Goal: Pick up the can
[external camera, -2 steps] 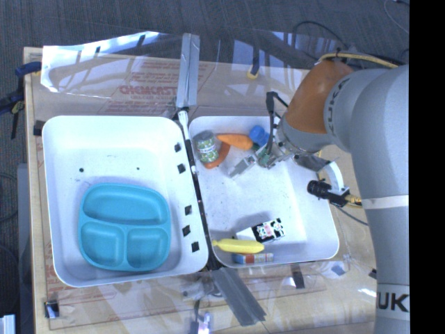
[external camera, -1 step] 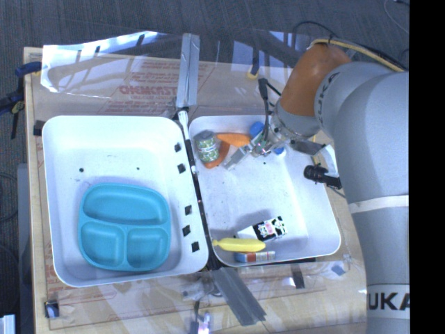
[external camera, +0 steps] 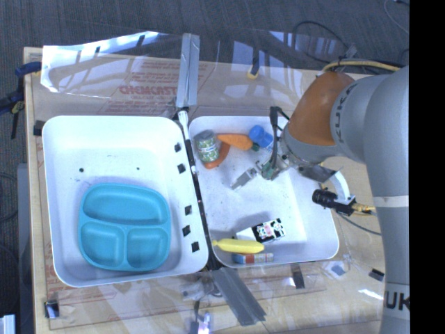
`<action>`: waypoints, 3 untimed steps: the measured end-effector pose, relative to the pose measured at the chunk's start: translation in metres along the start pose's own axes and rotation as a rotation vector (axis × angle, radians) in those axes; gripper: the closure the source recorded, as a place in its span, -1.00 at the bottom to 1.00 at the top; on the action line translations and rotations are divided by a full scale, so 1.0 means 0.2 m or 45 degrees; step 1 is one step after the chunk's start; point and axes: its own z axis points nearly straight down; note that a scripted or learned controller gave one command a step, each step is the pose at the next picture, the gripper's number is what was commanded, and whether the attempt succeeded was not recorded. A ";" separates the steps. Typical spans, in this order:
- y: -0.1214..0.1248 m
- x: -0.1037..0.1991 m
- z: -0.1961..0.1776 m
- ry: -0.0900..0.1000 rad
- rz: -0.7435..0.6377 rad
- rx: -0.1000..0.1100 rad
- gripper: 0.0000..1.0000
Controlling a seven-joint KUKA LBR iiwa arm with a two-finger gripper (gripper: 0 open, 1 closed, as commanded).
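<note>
A blue sectioned plastic tray [external camera: 125,227] is being left alone in the left white bin [external camera: 62,141]. The small silver-topped metal can [external camera: 206,147] is standing near the right bin's [external camera: 316,245] upper left corner, just beside an orange carrot-shaped toy [external camera: 235,141]. A yellow banana toy [external camera: 238,246] is lying low. The two-finger gripper [external camera: 268,170] is being held right of the can, apart from it; whether it is spread or closed cannot be told. A clean approach is being called for: centred over the can, clear of the carrot.
</note>
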 end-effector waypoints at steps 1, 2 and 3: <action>0.27 -0.14 0.02 0.037 0.016 0.033 -1.00; 0.06 -0.03 0.00 -0.001 -0.137 -0.001 -1.00; 0.26 -0.15 0.02 0.039 -0.112 0.035 -1.00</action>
